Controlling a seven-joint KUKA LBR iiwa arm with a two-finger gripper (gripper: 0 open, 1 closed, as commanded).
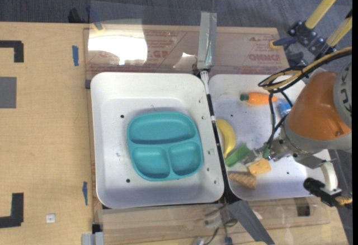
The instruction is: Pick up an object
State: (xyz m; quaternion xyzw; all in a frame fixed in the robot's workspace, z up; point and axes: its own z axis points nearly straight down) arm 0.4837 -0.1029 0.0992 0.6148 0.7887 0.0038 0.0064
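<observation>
Tool (267,154) sits low in the right bin (291,182), lower right of frame; can't tell its opening or whether it holds anything. Yellow block (259,168) lies just below-left of it, nearly touching. Green piece (239,154) just left, long axis slanting up-right. Banana (226,135) farther left by the divider; carrot (257,98) well above.
</observation>
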